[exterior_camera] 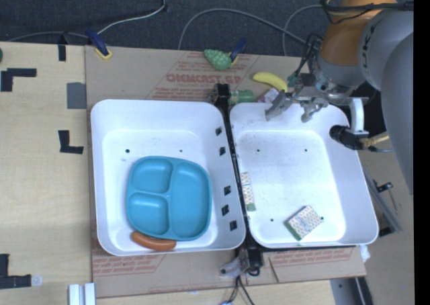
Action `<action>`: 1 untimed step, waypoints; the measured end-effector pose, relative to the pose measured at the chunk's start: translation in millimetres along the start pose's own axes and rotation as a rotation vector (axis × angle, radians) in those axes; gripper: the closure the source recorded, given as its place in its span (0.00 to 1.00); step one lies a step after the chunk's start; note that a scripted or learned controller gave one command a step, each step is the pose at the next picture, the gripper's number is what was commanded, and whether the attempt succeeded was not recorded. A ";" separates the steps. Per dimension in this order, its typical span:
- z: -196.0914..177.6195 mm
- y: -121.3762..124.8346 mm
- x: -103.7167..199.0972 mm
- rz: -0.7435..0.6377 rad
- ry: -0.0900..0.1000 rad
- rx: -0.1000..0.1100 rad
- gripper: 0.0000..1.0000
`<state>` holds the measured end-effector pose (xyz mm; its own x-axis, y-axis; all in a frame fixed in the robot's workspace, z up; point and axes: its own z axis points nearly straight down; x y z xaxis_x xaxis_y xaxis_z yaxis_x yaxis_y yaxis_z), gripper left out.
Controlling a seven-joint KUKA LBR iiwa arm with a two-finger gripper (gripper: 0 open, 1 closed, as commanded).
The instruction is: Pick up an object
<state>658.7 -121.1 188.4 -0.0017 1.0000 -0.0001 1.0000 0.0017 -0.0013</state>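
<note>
From above, the end effector (293, 110) hangs over the far edge of the right bin (349, 183), with its two fingers (274, 109) spread apart and nothing between them. A small patterned box (303, 221) lies flat near the front of that same bin, well apart from the end effector. A yellow banana (269, 80) rests on the counter (40, 162) just behind the end effector. In the left bin (107, 162) sit a blue plate (168, 197) and an orange sausage (153, 241) touching its front rim.
</note>
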 end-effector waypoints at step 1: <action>102.6 -11.3 20.5 0.000 0.000 -0.002 0.00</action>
<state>647.2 -100.6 85.8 -0.0016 1.0000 -0.0003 1.0000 0.0016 0.0010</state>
